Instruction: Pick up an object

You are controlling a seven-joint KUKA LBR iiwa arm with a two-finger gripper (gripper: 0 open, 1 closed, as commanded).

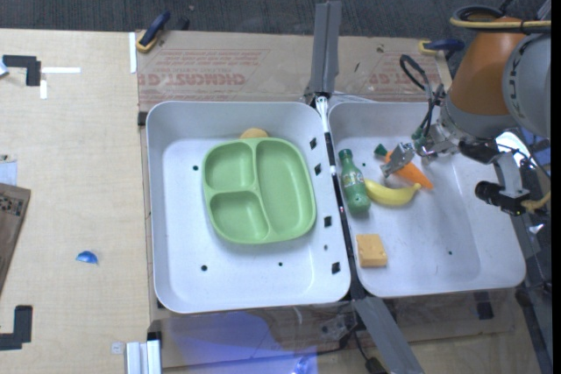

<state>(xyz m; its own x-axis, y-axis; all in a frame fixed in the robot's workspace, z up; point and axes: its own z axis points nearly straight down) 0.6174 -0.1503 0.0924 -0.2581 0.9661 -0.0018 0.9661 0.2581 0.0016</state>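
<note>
End effector (401, 158) over carrot (415, 176), grip state unclear; banana (391, 194), green bottle (353, 182) crowd close

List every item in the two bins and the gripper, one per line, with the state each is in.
green divided plate: flat in left bin, compartments bare
yellow object: mostly hidden behind plate's far rim
green bottle: lying on its side, right bin, capped
banana: lying flat, beside bottle
carrot: lying just below the gripper
yellow sponge: flat, apart from others
gripper: low over carrot, grasp unclear
</note>
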